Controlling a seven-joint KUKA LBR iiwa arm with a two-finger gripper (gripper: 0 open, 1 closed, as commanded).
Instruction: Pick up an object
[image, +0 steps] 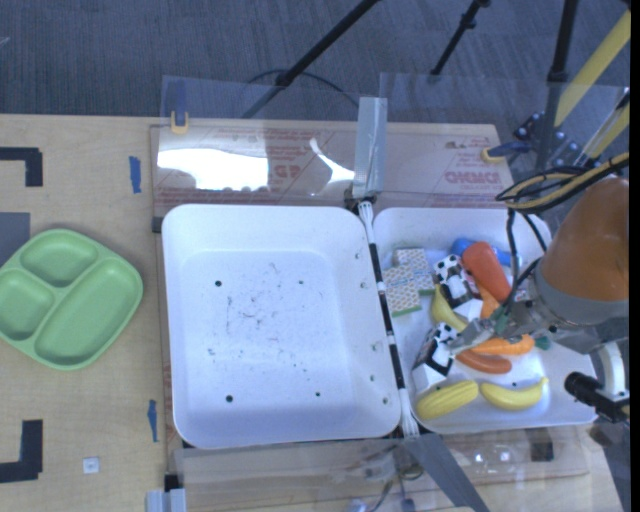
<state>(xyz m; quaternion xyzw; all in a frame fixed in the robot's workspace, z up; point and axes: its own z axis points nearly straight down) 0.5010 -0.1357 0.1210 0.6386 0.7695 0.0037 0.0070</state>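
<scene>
Your gripper (500, 322) hangs low over the right bin (570, 410), in the thick of the toy pile, with the arm (590, 250) coming in from the right. Whether the fingers are spread or closed I cannot tell; they are lost against the clutter under the wrist, so do not count anything as held. The things to pick from all lie in that right bin: an orange carrot (484, 268) near the far side, a flatter orange piece (495, 350) just under the gripper, two bananas (447, 399) and (513, 394) along the near wall, a black-and-white toy (455, 283) and a patterned card (406, 280) towards the divider. The left bin (190, 330) and the green tray (60, 300) on the desk (80, 440) play no part. To do this step well, settle on one object that stands a little apart, most likely the orange piece below you, centre the fingers across its narrow width, and come down straight so neighbours are not shoved aside. Lift slowly and check that something sits between the fingers before you call it done. Hidden from you: the fingertips themselves, whatever lies beneath the wrist, and the bin's right wall behind the arm. The blue item (462, 245) behind the carrot is too small to name.
</scene>
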